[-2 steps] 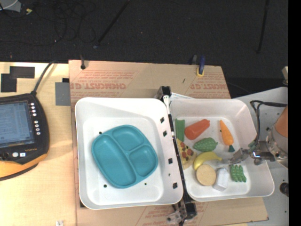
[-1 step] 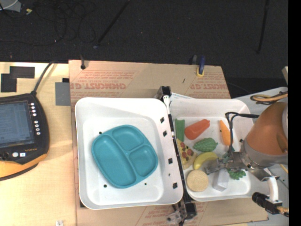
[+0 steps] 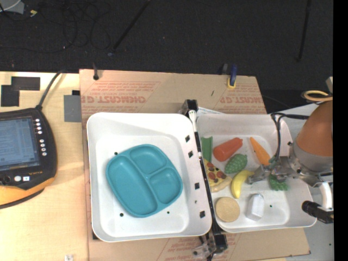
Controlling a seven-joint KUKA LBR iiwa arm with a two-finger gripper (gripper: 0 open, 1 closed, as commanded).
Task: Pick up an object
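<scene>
the gripper [image 3: 261,174] is reaching down into the right bin [image 3: 274,217], just right of the yellow banana [image 3: 237,184]; whether it is gripping anything cannot be told. next it is needing a clean close and lift. one banana, one carrot [image 3: 260,151], one red pepper [image 3: 227,148], one cookie [image 3: 227,209], one white block [image 3: 255,205]; left bin [image 3: 103,222] is holding one teal tray [image 3: 144,179].

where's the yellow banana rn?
The yellow banana lies in the right bin, near its middle, below the green leafy piece, right of the pizza slice and above the round cracker.
</scene>
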